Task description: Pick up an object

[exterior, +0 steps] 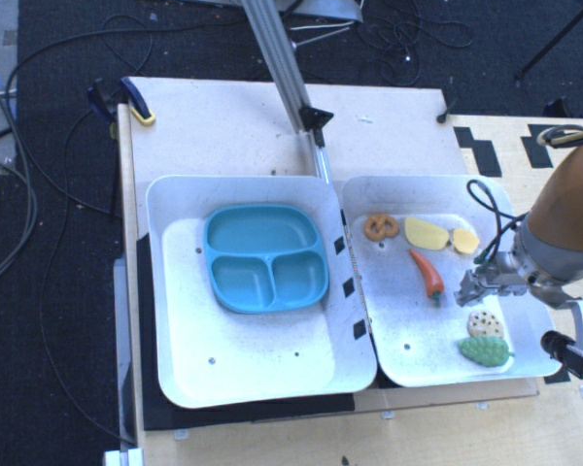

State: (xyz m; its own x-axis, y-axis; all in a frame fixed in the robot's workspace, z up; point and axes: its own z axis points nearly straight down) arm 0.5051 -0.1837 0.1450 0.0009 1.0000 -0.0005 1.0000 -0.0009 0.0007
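Observation:
The right bin (pixel 408 357) holds a brown pretzel (pixel 379 226), a yellow piece (pixel 426 233) with a smaller yellow slice (pixel 463 241) beside it, a red chili pepper (pixel 428 274), a round speckled cookie (pixel 484 323) and a green leafy item (pixel 486 350). My gripper (pixel 478 290) hangs at the bin's right side, just above the cookie and right of the pepper. Nothing shows between its fingers.
A blue three-compartment tray (pixel 267 258) lies in the left bin (pixel 185 357). A slanted metal pole (pixel 282 56) runs down to the bins' back edge. The grey arm with its orange band (pixel 568 212) enters from the right. Cables lie on the dark floor around the bench.

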